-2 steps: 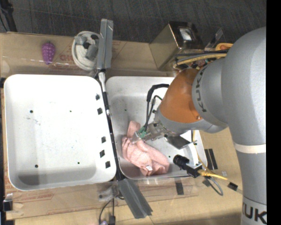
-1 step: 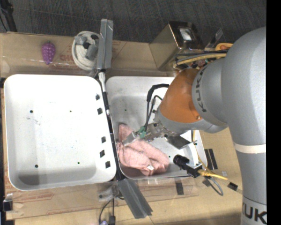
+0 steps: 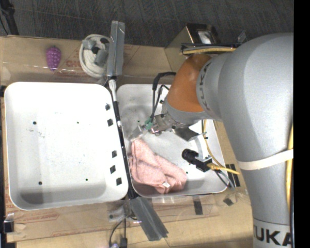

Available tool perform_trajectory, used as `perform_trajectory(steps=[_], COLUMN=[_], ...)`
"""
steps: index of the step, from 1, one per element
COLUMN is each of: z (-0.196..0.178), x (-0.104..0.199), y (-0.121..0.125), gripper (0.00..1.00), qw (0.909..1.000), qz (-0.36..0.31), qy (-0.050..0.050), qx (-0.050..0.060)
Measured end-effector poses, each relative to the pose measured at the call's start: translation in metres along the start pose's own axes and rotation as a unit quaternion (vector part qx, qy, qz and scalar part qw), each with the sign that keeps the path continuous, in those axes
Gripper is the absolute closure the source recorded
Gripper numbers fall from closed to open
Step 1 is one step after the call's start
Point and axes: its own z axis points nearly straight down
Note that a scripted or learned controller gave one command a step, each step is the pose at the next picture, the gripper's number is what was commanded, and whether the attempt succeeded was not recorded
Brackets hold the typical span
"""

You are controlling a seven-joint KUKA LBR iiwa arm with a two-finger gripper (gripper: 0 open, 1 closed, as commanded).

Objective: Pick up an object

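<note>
Pink cloth crowds right bin, seemingly.

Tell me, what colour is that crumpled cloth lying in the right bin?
Pink. The cloth shows it plainly in the camera view, against the right bin, which is white.
</note>
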Motion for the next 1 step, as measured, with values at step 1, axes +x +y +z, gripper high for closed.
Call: perform_trajectory(steps=[1], z=[0.0002], x=[0.0019], y=[-0.0405], gripper=[0.0], qw=[0.9998], qz=[0.021], qy=[0.0], qx=[0.001])
